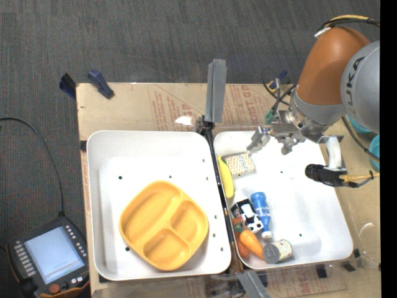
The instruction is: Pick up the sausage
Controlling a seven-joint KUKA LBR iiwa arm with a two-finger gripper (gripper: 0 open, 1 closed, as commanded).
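On the far left a teach pendant (43, 256) lies off the desk (142, 107). Next comes the left bin (93, 143), which carries a yellow divided plate (164, 225) and nothing the task wants. Across the divider, the right bin (307, 194) has its clutter packed against its left wall. A waffle piece (239, 164) lies at the top, with a banana (227, 179) just below it. A blue bottle (259, 208) comes next, then a carrot (251, 244) and a can (277, 251) near the front rim. The sausage (236, 222) is hard to pick out. My best reading is the small reddish-brown bit wedged at the left wall, between the bottle and the carrot (mostly hidden, so its long axis cannot be told). The pincer (271, 144) hangs over the back of the right bin with its two fingers spread apart and nothing between them. It sits just right of the waffle piece, under the grey-and-orange arm (332, 61). So the sausage lies well apart from the pincer, toward the front of the bin and to the left, hard against the wall. I judge the coming move to be a travel forward and leftward. The close neighbours would leave little room for the fingers, and the carrot could easily be caught by mistake.
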